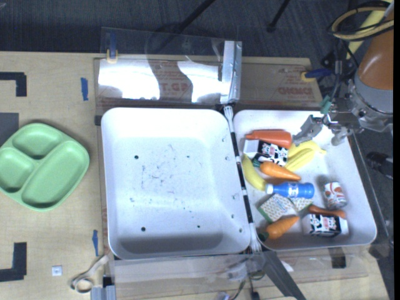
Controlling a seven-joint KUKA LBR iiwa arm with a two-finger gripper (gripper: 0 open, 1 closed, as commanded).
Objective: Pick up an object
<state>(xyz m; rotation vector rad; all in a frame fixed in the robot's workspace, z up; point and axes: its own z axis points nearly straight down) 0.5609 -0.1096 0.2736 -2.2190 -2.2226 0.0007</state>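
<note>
Up at the far right corner of the right bin, the gripper hangs over the bin's far rim with its two fingers spread apart and nothing between them; the grey arm with its orange band comes in from the right edge. Just beneath the fingers, near the far wall of the bin, lies a yellow banana, with an orange-red sausage-shaped toy beside it toward the divider. A small cow-print carton sits under that toy, touching an orange carrot. A second yellow banana lies along the divider edge. Toward the middle rests a blue-and-white bottle on its side, and a small red-and-white can sits near the right wall. At the near edge lie a checked packet, another carrot and a second cow-print carton. The left bin adjoins it, and a green divided plate sits on the bench at its left edge.
</note>
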